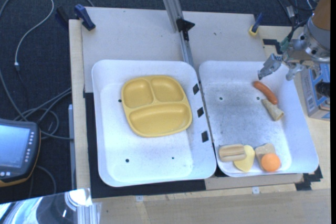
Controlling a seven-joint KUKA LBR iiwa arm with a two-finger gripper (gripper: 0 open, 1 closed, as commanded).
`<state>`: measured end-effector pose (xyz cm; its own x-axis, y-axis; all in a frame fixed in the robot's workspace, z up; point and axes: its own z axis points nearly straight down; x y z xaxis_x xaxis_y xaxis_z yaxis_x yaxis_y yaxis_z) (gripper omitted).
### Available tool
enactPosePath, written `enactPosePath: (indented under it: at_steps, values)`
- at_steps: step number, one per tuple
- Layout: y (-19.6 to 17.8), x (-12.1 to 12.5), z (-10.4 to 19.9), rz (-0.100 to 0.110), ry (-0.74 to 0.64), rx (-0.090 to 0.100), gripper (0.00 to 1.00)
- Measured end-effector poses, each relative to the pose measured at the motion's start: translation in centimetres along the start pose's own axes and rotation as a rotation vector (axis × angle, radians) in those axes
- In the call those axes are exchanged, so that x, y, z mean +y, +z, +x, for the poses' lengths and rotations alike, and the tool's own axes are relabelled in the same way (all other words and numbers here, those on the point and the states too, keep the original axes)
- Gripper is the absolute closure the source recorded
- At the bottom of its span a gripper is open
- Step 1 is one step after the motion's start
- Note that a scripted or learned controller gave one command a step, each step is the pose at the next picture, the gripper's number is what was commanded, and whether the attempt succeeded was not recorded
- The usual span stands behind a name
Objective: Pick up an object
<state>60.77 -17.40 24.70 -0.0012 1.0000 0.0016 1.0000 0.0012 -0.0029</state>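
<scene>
- Camera view: my tool (280, 66) hangs over the upper right corner of the right-hand shallow white bin (231, 113), reaching in from the right of the worktop (131, 34). Its two grey fingers (269, 67) stand apart, spread open, with nothing between them.
- The nearest thing to take is the small orange-red sausage-shaped piece (265, 92), lying slantwise on the bin floor just below and a little left of my tool. Touching or almost touching its lower end lies a short tan cone-like piece (273, 110).
- Along the bin's lower edge sit a tan bread-roll-shaped piece (232, 152), a pale yellow wedge (244, 160), a beige block (265, 150) and a round orange ball (271, 162), crowded close together.
- The left bin (105, 128) bears a yellow plastic plate with three compartments (156, 106), well apart from my tool.
- To do this step well, I judge I should go for the sausage piece: turn my fingers to close across its narrow width, centre over its upper half away from the tan cone, and come straight down before closing.
- The risk, as I see it, is nudging the round piece so it rolls, or catching the cone as well.
</scene>
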Motion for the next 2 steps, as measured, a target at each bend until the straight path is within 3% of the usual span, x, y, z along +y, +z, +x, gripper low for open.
enactPosePath:
  at_steps: [1, 2]
  values:
    - [0.0, 0.0, 0.0, 0.000, 0.000, 0.000, 0.00]
    - [6.3, -0.2, 0.4, 0.005, 0.001, 0.001, 0.00]
